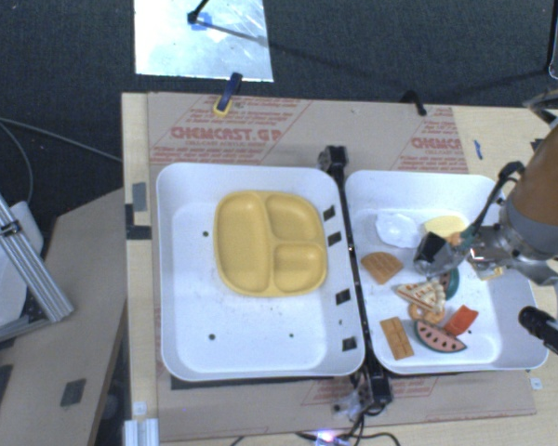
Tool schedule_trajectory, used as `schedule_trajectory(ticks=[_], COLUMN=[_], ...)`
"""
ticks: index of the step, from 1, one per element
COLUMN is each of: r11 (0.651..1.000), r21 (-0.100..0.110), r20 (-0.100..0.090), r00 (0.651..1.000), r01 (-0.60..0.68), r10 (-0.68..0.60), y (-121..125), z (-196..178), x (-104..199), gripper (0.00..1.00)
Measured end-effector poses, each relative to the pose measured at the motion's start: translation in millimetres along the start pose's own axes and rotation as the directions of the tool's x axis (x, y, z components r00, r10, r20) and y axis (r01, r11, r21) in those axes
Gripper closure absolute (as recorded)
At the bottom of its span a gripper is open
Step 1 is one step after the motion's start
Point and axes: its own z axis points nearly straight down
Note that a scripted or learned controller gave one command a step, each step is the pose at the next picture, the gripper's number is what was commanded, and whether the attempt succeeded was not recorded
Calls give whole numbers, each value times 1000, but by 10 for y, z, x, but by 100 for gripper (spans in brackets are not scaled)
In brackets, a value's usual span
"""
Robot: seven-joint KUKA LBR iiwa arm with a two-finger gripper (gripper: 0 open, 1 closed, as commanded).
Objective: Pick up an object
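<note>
The gripper [434, 252] hangs low in the right bin [372, 193]; whether it is open or closed cannot be told. Beside it lie a waffle-like piece [382, 267], pizza slice [422, 295], watermelon slice [440, 339] and cracker [396, 337]. The cardboard [260, 124] behind reads "CHEMCAST GP".

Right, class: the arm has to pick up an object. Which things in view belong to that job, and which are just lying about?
Belong to the job:
gripper
right bin
waffle piece
pizza slice
watermelon slice
cracker
red piece
yellow piece
white piece

Lying about:
left bin
yellow divided plate
blue and yellow clip
</note>
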Motion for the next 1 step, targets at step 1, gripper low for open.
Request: schedule_trajectory(ticks=[1], r11=[1000], r21=[-5], r20=[4], r00=[1000], r01=[0], r10=[0], y=[-107], z=[1041], x=[216], gripper=[0])
